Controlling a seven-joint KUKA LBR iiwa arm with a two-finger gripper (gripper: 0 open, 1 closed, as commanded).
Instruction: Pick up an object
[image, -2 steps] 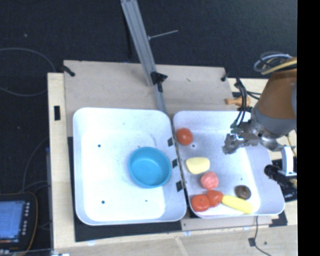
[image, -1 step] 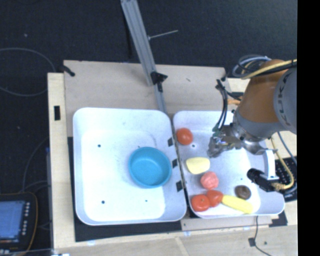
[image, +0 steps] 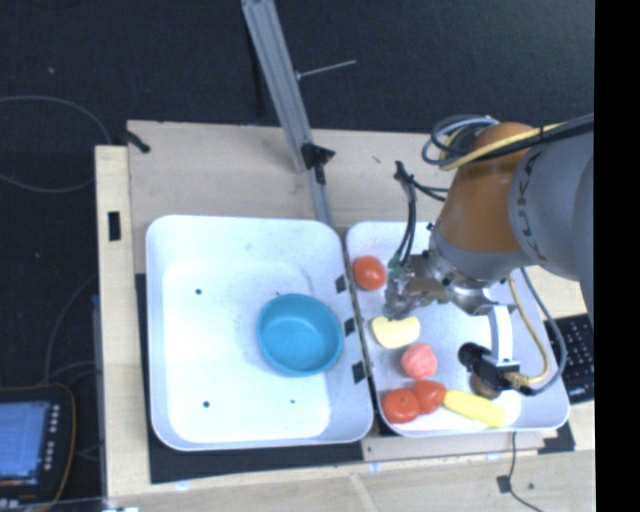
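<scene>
My gripper (image: 403, 300) hangs low over the left part of the right bin (image: 545, 412), just above a pale yellow piece (image: 396, 332) that lies on the bin floor. An orange-red ball (image: 368, 272) sits to the gripper's upper left, near the bin's left wall. Below the pale piece lie a pink lump (image: 419, 360), a red tomato-like thing (image: 402, 404) with a second red piece (image: 431, 395) against it, and a yellow banana shape (image: 477, 408). The arm's body hides the bin's upper right part.
The left bin (image: 180, 300) holds a blue bowl (image: 299, 334) near its right side. A grey metal pole (image: 285, 100) slants down from the top to the gap between the bins. A small screen (image: 30, 440) sits at the bottom left, off the bench.
</scene>
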